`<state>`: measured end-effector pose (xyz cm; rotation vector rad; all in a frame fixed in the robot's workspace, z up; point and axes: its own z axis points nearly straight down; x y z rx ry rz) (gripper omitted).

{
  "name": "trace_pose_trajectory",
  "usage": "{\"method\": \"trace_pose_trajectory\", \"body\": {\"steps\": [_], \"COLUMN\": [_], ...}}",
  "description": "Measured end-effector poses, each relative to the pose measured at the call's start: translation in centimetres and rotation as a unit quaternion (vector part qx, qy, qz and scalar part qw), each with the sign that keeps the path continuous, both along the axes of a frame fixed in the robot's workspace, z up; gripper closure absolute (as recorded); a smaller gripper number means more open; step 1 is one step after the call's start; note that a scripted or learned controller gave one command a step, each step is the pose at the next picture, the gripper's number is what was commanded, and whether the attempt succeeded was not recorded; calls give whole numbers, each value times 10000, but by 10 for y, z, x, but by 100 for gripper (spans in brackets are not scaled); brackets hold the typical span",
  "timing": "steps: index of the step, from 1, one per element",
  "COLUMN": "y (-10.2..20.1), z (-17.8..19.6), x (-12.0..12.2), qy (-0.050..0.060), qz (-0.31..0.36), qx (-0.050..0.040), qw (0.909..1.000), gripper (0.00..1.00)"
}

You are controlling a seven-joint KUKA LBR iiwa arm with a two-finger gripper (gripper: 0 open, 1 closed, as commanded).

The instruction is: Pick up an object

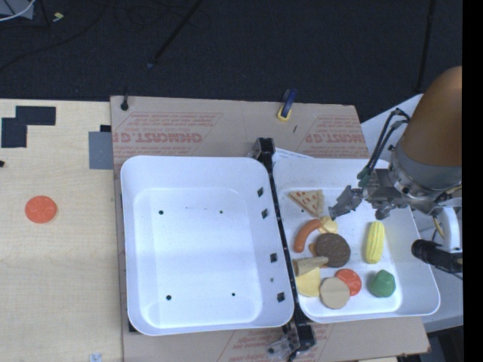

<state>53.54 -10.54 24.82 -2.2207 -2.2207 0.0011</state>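
The right white bin [423, 296] holds several toy foods: a waffle wedge [307, 200], an orange sausage [303, 234], a brown round patty [332, 249], a corn cob [373, 241], a green pepper [383, 283], a red tomato [349, 280], a beige disc [334, 293] and a yellow cheese piece [308, 283]. My gripper [364, 207] hangs over the bin's upper middle, between the waffle wedge and the corn cob. It is open with nothing between its fingers.
The left white bin [132, 202] lies beside the right one, with black clips [264, 148] along the shared rim. An orange disc [41, 209] lies on the wooden bench at far left. A yellow and blue clamp [286, 105] sits on the cardboard's far edge.
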Motion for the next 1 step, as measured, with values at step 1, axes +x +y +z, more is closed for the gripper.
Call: {"method": "trace_pose_trajectory", "body": {"steps": [1], "y": [20], "z": [-141], "x": [-26], "qy": [72], "qz": [4], "qx": [19], "qw": [10000], "gripper": [0]}}
